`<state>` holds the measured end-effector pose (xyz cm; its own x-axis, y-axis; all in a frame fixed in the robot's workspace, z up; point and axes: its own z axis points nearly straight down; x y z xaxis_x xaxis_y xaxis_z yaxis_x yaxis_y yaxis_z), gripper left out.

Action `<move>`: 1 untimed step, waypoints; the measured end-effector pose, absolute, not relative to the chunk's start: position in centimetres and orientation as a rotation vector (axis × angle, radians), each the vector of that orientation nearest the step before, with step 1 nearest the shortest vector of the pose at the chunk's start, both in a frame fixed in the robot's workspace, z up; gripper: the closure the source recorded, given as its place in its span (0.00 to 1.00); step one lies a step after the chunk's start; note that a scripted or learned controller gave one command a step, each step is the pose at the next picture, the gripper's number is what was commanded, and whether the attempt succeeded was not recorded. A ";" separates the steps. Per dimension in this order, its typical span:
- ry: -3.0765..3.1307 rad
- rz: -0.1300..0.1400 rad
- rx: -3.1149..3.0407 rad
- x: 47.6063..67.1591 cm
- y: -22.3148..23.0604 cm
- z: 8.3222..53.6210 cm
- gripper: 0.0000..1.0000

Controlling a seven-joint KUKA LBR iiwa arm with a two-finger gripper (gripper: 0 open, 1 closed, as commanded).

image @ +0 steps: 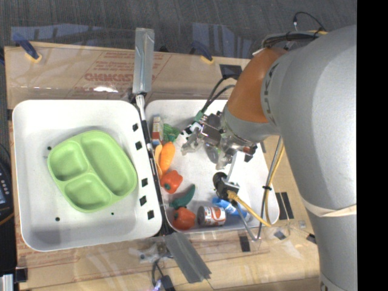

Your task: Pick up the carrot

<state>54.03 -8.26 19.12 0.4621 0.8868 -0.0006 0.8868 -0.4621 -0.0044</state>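
The carrot [165, 156] is orange with a green leafy top and lies against the left wall of the right bin [182, 109], pointing towards the front. My gripper [209, 143] hangs over the middle of that bin, a little to the right of the carrot and apart from it. Nothing shows in its grasp. The grey arm with its orange band [254, 93] reaches in from the right and hides the bin's right side.
A red pepper [171, 180], a dark green vegetable [185, 194], a red tomato [183, 218], a small can [212, 215] and a blue item [233, 208] crowd the right bin's front. A small bottle [157, 128] lies behind the carrot. The left bin [36, 126] holds a green divided plate [91, 170].
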 end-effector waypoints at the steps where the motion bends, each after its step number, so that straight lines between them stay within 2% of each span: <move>1: -1.763 0.006 -2.596 58.4 -5.0 19.1 0.00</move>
